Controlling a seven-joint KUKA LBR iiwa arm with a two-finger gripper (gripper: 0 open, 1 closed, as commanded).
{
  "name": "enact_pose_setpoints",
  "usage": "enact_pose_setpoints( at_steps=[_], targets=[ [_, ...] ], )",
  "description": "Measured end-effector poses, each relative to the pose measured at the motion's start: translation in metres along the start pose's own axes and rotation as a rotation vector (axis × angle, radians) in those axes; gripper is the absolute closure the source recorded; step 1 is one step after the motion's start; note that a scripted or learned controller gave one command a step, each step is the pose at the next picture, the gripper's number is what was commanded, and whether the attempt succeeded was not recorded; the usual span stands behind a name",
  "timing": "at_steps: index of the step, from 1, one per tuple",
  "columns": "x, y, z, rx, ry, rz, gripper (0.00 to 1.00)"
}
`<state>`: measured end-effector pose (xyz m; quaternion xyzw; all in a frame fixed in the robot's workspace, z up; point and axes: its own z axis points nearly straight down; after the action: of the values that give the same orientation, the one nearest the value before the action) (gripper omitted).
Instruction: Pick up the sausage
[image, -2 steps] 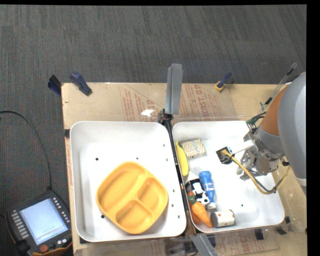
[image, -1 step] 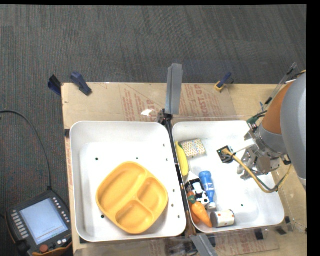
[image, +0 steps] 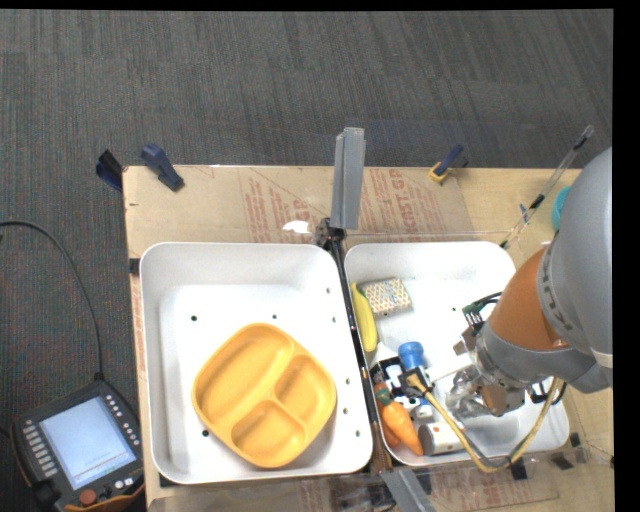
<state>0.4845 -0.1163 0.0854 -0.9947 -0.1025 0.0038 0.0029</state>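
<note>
Grey arm (image: 560, 300) fills the right frame edge; its gripper (image: 478, 393), fingers' state unclear, hangs beside carrot (image: 402, 426), blue-capped piece (image: 411, 354), banana (image: 365, 318) and sponge (image: 387, 295).

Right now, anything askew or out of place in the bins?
Mostly the crowding: the carrot, the blue-capped item and small pieces sit jammed in the right bin's lower-left corner, beside the gripper. The yellow tray lies skewed in the left bin.

Yellow divided plate (image: 265, 395) in white left bin (image: 160, 300); orange carrot (image: 402, 426); speckled sponge (image: 386, 295); yellow banana (image: 365, 318).
</note>
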Motion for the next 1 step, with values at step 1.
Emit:
enact_pose_setpoints(
  at_steps=[1],
  targets=[
    [0.0554, 0.0022, -0.0855, -0.003, 0.001, 0.000, 1.00]
  ],
)
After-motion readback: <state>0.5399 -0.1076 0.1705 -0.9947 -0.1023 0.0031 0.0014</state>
